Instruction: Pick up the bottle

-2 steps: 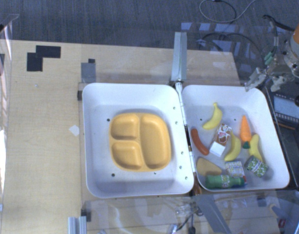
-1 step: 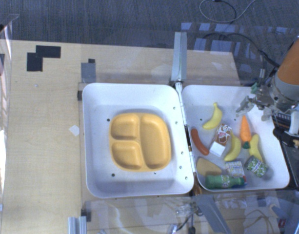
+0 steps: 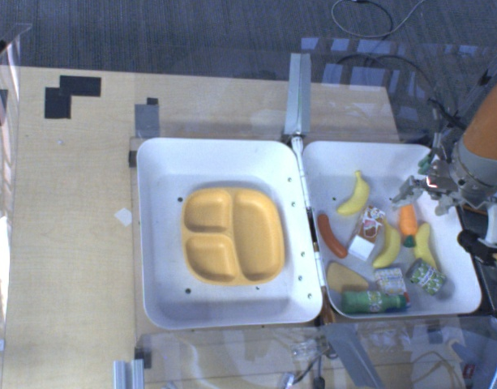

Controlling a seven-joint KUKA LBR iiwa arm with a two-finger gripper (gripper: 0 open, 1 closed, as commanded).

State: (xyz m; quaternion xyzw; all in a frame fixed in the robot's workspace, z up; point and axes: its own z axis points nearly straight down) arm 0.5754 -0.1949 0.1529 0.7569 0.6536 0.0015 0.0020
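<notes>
The bottle [image 3: 374, 301], green and lying on its side, rested along the near wall of the right bin [image 3: 329, 162], beside a small can [image 3: 426, 277] and a tan piece [image 3: 346, 277]. The gripper [image 3: 424, 190] hung over the bin's far right part, well apart from the bottle, above a carrot [image 3: 407, 220] and bananas [image 3: 354, 194]; whether it was open could not be told, and nothing was seen in it. The left bin [image 3: 155, 217] held a yellow tray [image 3: 233, 235].
</notes>
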